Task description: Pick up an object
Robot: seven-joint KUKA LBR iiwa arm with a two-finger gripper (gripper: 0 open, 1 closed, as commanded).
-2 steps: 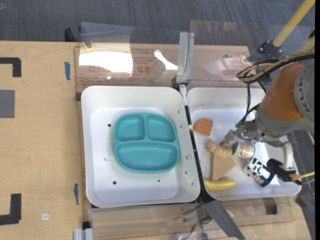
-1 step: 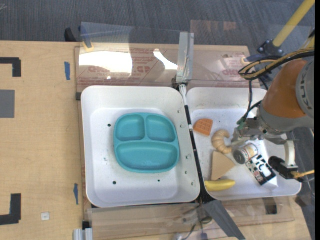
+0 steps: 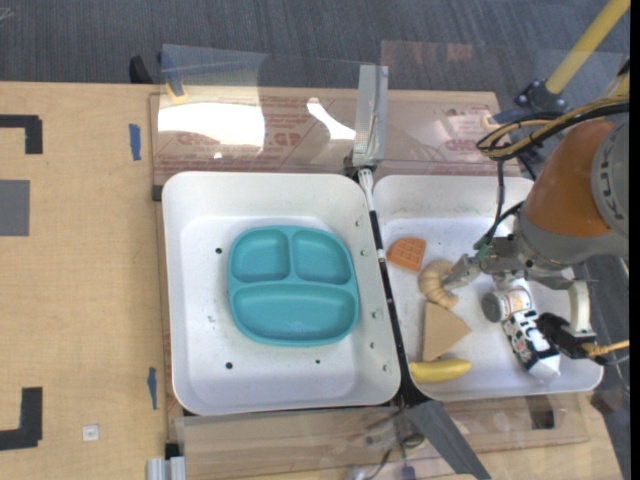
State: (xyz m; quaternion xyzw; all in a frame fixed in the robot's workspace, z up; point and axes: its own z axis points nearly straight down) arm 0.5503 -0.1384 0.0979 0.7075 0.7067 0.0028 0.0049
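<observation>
Wooden bench (image 3: 80,298) carries two shallow white bins side by side, touching along the middle: left bin (image 3: 190,298), right bin (image 3: 450,198). Blue tape marks (image 3: 134,141) and black markings (image 3: 25,133) on the bench's left part. Clear panels (image 3: 260,118) stand at the bins' far edge.

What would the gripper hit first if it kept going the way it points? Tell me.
Probably the pale croissant-shaped toy: the gripper points left across the right bin, its tip right beside that toy. Height is hard to judge from above, so it could pass over it.
</observation>
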